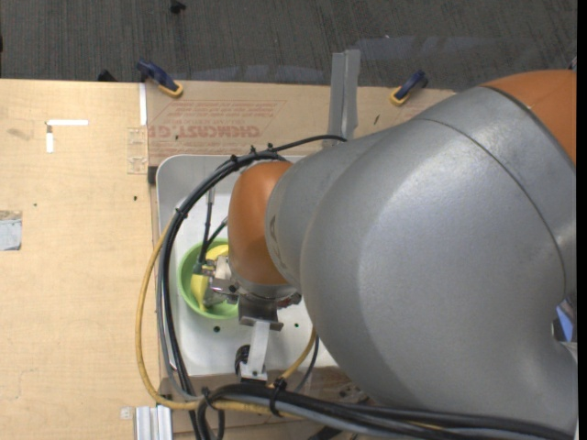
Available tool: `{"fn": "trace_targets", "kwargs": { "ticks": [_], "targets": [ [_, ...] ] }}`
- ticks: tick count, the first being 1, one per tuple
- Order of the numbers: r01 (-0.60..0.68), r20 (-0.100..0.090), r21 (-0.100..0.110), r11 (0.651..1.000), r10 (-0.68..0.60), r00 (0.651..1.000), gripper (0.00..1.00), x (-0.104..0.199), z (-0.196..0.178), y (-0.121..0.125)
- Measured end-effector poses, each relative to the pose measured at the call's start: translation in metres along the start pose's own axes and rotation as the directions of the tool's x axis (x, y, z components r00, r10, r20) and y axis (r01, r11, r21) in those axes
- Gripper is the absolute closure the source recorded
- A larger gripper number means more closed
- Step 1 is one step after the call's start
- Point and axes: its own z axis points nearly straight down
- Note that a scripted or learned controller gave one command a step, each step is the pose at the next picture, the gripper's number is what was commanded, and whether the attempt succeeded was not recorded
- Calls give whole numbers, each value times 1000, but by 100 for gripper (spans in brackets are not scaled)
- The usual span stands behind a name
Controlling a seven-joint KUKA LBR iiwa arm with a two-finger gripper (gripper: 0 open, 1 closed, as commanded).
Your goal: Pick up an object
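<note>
A lime-green bowl [193, 280] sits in the left part of the white bin [174, 181], with something yellow [218, 251] inside it at its right side. The arm's orange wrist band [252, 218] hangs right over the bowl's right half, and the gripper [220, 287] reaches down at the bowl's inner right edge. The wrist and the arm's grey body hide the fingertips and most of the bin.
The big grey arm covers the right half of the view. A cardboard sheet [220, 126] lies behind the bin, held by clamps [160, 78]. Bare wooden bench [73, 246] stretches to the left. Black and yellow cables [151, 319] loop along the bin's left wall.
</note>
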Motion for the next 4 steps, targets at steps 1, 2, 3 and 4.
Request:
{"fn": "trace_targets", "kwargs": {
  "ticks": [1, 2, 3, 4],
  "targets": [
    [341, 1, -1, 940, -341, 940, 0, -41, -168, 36],
    [605, -1, 0, 796, -605, 796, 0, -118, -43, 28],
    [546, 1, -1, 838, -546, 838, 0, -63, 0, 74],
    [158, 1, 0, 987, -158, 987, 0, -11, 0, 41]
  ]
}}
